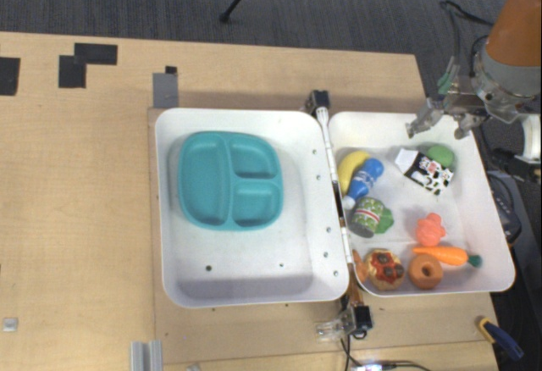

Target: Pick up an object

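Nearest the lens, along the right bin's (500,272) front edge: a pizza-like toy (383,268), a brown doughnut (425,271) and an orange carrot (442,255) just beside it. Farther back, a pink toy (430,229), a green-labelled can (370,216), a blue bottle (363,179) touching a yellow banana (351,166). Toward the far right corner, a black-and-white cow-patterned piece (426,172) lying against a green round toy (440,155). Left bin (246,276) holding a teal divided plate (229,179), flat, set toward its back half. Gripper (442,113) poised over the right bin's far rim, just above the green toy, fingers splayed wide apart with nothing between them. Grey arm with an orange band (517,26) reaching in from the right edge.
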`<state>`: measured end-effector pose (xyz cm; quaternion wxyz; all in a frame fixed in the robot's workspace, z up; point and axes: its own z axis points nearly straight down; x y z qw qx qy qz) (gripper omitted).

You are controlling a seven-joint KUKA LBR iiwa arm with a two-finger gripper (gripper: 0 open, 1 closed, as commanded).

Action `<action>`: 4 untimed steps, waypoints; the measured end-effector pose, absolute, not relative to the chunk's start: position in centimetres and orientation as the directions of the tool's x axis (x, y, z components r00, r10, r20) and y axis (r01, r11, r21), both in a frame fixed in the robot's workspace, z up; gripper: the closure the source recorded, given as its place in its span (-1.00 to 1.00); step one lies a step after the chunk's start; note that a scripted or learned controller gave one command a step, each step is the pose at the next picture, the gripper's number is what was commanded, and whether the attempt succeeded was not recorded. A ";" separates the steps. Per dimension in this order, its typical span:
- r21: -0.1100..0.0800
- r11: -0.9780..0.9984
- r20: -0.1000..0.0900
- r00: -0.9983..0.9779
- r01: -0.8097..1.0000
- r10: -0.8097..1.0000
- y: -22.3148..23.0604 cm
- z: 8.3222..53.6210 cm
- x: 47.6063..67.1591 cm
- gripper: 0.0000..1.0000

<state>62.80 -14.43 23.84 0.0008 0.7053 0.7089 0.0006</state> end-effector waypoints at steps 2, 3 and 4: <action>0.014 0.341 -0.013 -0.341 0.940 0.940 -9.3 9.3 64.5 -1.00; 0.015 0.343 -0.010 -0.343 0.939 0.939 -9.0 10.3 64.5 1.00; 0.005 0.492 -0.003 -0.492 0.870 0.870 -3.9 18.6 67.0 1.00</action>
